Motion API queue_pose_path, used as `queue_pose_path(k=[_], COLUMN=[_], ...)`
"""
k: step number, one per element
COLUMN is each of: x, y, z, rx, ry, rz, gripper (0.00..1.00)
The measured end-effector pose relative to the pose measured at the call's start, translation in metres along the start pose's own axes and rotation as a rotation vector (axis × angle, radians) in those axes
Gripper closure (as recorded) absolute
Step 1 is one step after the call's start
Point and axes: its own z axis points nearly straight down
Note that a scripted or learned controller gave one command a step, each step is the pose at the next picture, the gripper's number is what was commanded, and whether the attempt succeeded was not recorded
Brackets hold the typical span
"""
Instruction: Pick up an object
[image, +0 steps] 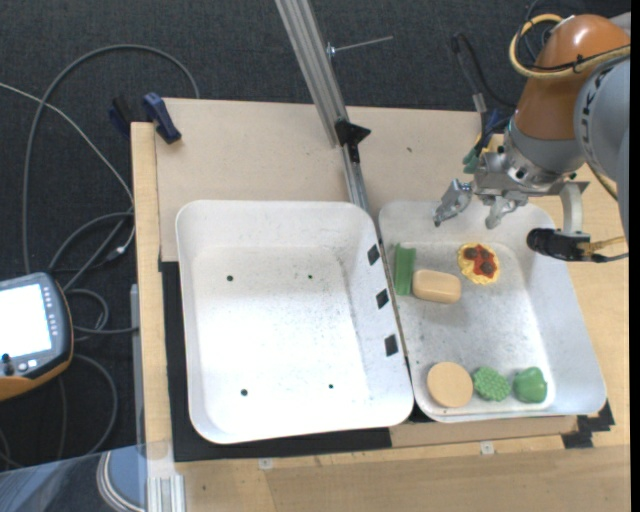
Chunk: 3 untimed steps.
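Objects for picking: six small items lie in the right bin (560, 330); none is lifted.
Yellow-and-red piece (479, 263): near the bin's far end, just below the gripper, apart from it; looks like toy food, exact kind unclear.
Tan block (437, 287): left of the yellow-and-red piece, touching or almost touching the green bar.
Green bar (404, 270): upright along the bin's left wall.
Tan disc (450, 384): near edge of the bin, leftmost of a row of three.
Green knobbly piece (491, 384): just beside the disc.
Green rounded piece (531, 385): just beside the knobbly piece, at the near right corner.
Left bin (280, 320): holds no items, only dark specks.
Gripper (471, 204): hangs over the far rim of the right bin, with the orange band (560, 90) of the arm above it; fingers spread apart with nothing between them.
Step in hand: by my reading, approach; no item yet reached.
Next move calls for: probably a short shift toward the near side and a descent over the yellow-and-red piece, the closest item, jaws straddling it before closing.
Risk: the piece looks low and flat, so the fingers may close above it.
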Motion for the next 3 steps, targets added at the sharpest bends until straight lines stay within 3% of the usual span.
queue_pose_path(k=[1, 2, 3], x=[-0.003, -0.002, -0.002], y=[-0.002, -0.002, 0.000], z=[0.063, 0.087, 0.073], rx=[0.001, -0.003, -0.008], ry=[0.000, 0.000, -0.001], rz=[0.001, 0.001, 0.000], gripper=[0.00, 0.00, 1.00])
